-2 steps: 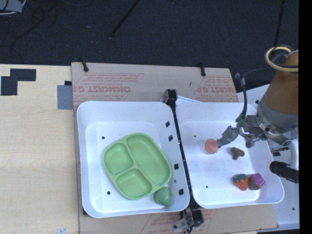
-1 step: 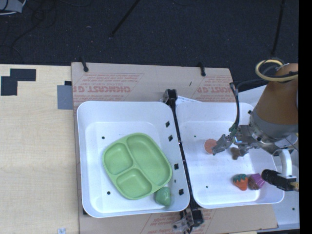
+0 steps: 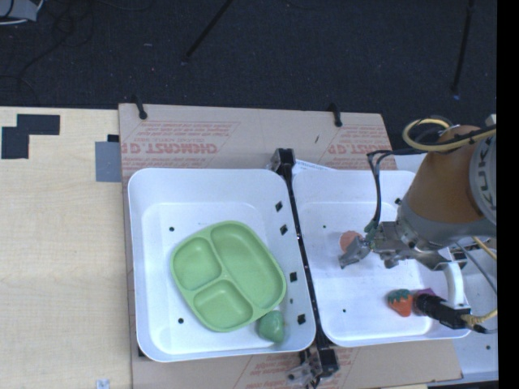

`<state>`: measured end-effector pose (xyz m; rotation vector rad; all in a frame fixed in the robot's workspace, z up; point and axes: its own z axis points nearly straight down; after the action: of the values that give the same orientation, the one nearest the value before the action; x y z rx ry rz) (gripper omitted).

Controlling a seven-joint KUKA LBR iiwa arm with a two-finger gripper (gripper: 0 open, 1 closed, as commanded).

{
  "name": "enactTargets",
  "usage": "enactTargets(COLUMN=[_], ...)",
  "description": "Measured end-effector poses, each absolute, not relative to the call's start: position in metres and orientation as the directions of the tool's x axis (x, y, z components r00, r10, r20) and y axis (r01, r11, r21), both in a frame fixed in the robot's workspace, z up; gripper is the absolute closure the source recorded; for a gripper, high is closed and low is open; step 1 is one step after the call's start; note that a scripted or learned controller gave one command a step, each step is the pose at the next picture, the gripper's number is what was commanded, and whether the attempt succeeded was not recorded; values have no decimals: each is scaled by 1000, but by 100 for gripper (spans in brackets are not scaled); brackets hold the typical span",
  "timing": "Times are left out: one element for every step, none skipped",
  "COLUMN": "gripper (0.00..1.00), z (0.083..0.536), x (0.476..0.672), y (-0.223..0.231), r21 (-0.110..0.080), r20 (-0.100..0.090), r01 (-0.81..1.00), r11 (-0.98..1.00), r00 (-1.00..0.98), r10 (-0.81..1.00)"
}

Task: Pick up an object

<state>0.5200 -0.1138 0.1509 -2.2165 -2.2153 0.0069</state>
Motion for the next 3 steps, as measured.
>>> enactTargets(gripper=[100, 100, 100], z=[163, 207, 254], x=[521, 517, 512], y=[-116, -122, -117], r21=[-6, 1, 2], r20=[2, 0, 0], r01=[1000, 1000, 1000], r11=[-7, -8, 1], r00=[7, 8, -1], r10=[1000, 1000, 1000])
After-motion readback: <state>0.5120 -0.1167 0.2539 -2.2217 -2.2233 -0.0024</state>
